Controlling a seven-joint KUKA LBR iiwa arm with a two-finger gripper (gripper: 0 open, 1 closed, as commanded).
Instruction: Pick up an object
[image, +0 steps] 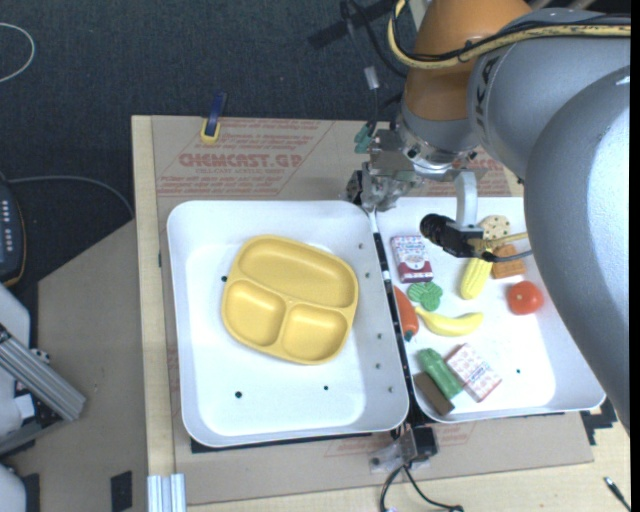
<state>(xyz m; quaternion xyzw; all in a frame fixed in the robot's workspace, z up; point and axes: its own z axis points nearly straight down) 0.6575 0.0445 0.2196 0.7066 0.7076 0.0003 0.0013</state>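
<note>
My gripper (373, 196) hangs over the far end of the wall between the two bins, above the back edge, with nothing seen in it. The right bin (560, 390) holds several small things. Nearest the gripper is a red and white carton (410, 257). Below it lie a green broccoli piece (427, 295), an orange carrot (406, 313) along the divider, and a yellow banana (451, 322). A corn cob (474, 278), a red tomato (524, 297) and a cookie (492, 227) lie further right.
A yellow three-part plate (290, 298) lies in the left bin (200, 380). At the right bin's front are a green cucumber (431, 361), a brown block (439, 386) and a pink and white box (473, 371). The grey arm covers the right bin's far right side.
</note>
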